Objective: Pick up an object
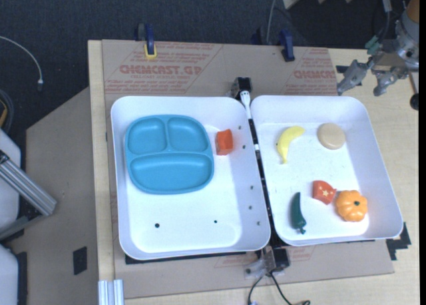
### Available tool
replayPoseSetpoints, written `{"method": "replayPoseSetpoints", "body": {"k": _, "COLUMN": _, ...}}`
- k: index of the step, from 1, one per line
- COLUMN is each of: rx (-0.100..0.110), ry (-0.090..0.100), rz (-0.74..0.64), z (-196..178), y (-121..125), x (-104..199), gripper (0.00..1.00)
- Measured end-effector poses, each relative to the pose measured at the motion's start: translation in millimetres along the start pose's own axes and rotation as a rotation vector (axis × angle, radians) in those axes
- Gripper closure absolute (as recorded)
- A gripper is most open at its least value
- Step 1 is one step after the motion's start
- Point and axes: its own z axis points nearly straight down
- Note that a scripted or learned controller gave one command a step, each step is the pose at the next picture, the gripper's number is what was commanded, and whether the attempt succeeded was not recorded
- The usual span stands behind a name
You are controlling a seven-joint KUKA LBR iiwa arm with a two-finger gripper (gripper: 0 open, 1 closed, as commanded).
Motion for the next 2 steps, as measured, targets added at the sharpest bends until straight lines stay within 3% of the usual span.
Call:
{"method": "replayPoseSetpoints", "body": {"k": 1, "rx": -0.014, "ry": -0.003, "rz": -0.003, "z": -9, "y": 2, "x": 1, "gripper": 0.0}}
{"method": "replayPoseSetpoints", "body": {"k": 2, "rx": -0.008, "ry": -0.002, "rz": -0.002, "z": 49, "y": 6, "x": -7, "gripper": 0.0}}
